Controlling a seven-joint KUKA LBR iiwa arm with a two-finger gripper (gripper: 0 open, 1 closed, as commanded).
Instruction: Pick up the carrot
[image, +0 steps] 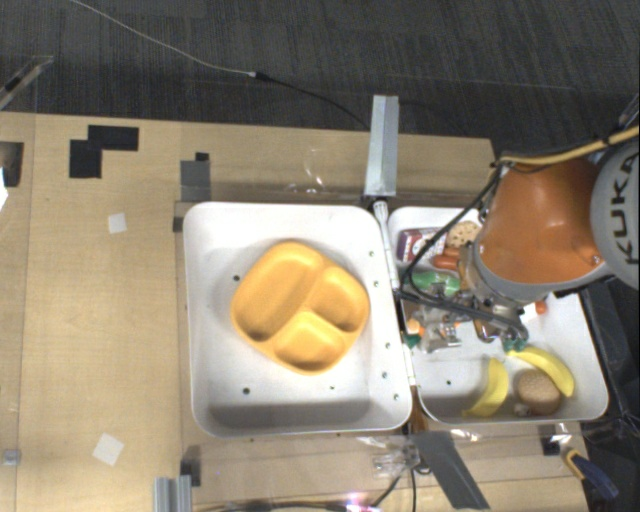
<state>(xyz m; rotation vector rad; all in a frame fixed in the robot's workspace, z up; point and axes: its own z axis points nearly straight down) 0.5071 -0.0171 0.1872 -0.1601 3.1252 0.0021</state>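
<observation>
- the bench looks like pale matt wood
- both bins, the left bin and the right bin, smooth white plastic with a soft sheen
- the divided yellow plate, smooth plastic, slightly glossy
- the arm's orange band, smooth, faintly shiny
- the bracket, dull grey metal

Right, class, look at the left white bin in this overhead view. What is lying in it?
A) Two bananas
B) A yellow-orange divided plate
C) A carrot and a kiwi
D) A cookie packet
B. The left bin holds a yellow-orange divided plate with three hollows; the bananas lie in the right bin, under the arm.
</observation>
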